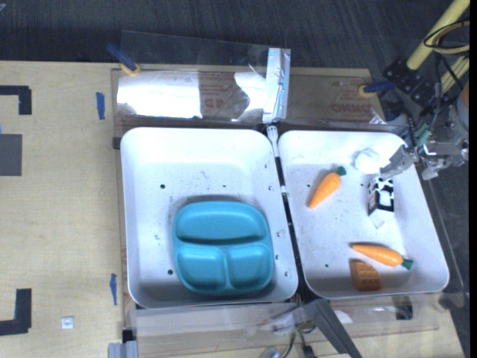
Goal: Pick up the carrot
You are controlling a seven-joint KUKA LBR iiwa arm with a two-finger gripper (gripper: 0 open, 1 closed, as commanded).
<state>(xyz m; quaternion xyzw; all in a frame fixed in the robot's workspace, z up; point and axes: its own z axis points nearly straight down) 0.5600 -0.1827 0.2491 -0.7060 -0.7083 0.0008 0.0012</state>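
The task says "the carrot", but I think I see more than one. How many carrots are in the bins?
2. Both lie in the right bin: one carrot in the upper middle, tilted, and another carrot near the lower right, beside a brown block. None seem hidden.

The tool (428,155) is blurred, the arm cut off at right.

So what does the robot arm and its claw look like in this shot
At the right edge sits a cluttered assembly of black and silvery-grey metal parts, with a pale yellow hose and thin dark and yellow cables looping above it. The claw is a small silvery metal piece at the right bin's top corner; finer detail is too small to tell.
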